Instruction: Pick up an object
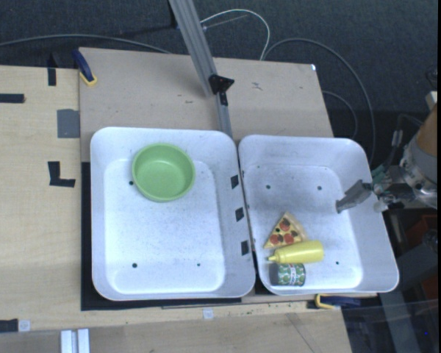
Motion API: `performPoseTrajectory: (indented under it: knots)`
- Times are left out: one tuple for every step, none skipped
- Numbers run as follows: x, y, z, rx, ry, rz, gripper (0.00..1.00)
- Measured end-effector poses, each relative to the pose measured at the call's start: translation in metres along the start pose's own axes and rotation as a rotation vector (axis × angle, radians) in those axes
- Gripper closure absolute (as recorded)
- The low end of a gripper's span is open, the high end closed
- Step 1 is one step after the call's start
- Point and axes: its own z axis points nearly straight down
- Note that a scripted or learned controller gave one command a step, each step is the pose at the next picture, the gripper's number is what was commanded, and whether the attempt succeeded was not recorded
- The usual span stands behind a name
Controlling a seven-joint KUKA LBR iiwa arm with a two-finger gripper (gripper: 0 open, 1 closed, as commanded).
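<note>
Down at the near edge of the right bin [367, 274] sits a little green can [287, 274], with a yellow mustard bottle [297, 253] lying on its side just behind it and touching it, and a pizza slice toy [285, 231] tucked right above that, all three bunched together in the front corner. Over in the left bin [103, 271] a green bowl [163, 172] stands upright on its own, well apart from the rest. Now the arm: it's coming in from the right side, and the hand [350, 196] hangs over the right bin's far-right wall, near the rim, pointing inward. From here I can't tell how it's set, it's too dark and too small against the white. Nothing is between it and the bin floor, and nothing looks lifted. So by my reckoning the pick hasn't started in earnest: every object lies in its bin, and the hand has yet to travel across to the cluster, drop down, grip one piece and raise it clear.
</note>
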Motion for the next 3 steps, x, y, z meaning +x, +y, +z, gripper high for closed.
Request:
performPoseTrajectory:
  knots:
    - [0.0, 0.0, 0.0, 0.0, 0.0, 0.0, 0.0]
    - [-0.002, -0.003, 0.044, 0.004, 0.0, 0.002, 0.0]
    - [0.004, 0.003, 0.103, 0.006, 0.002, 0.0, 0.0]
